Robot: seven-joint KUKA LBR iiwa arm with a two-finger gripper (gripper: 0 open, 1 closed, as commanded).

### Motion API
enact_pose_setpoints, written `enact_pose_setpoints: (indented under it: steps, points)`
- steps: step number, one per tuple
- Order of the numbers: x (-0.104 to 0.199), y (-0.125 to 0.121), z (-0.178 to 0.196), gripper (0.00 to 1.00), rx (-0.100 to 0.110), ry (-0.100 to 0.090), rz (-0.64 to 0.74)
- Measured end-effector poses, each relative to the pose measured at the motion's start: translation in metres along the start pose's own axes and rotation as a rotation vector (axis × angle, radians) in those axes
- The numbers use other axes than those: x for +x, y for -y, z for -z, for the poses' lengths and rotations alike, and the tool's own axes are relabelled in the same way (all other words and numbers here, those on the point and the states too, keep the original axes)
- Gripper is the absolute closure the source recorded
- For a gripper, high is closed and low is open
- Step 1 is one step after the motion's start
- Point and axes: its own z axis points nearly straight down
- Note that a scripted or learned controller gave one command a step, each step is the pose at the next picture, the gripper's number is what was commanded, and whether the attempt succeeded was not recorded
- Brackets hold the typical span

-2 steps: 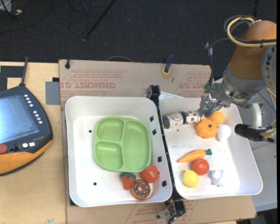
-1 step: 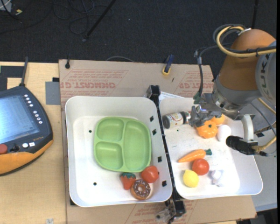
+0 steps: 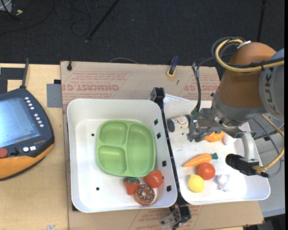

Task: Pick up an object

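- End effector (image 3: pixel 198 131): located low over the upper part of the right bin (image 3: pixel 259 193); whether it was open or closed could not be told, and nothing was seen held in it.
- Orange piece (image 3: pixel 214 137): found just beside the end effector, lying on the bin floor.
- Carrot (image 3: pixel 198 160), red tomato (image 3: pixel 206 170), yellow lemon (image 3: pixel 196 183): recorded clustered lower in the same bin, all at rest.
- Small can (image 3: pixel 178 123): noted near the divider, lying on its side.
- Left bin (image 3: pixel 81 128): green tray (image 3: pixel 126 147), second tomato (image 3: pixel 154 178), strawberry (image 3: pixel 131 185) and donut (image 3: pixel 146 194) listed.
- Progress: the pick was judged not yet made; grasp and lift remained.
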Motion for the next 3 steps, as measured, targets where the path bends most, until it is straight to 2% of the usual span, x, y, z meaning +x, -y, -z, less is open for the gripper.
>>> enact_pose_setpoints:
  steps: [1,2,3]
  points:
    - [0.043,0.027,-0.018,1.00,0.002,0.000,0.001]
    - [0.089,0.068,-0.018,1.00,0.002,0.000,0.000]
    - [0.075,0.062,-0.006,1.00,-0.002,0.003,-0.002]
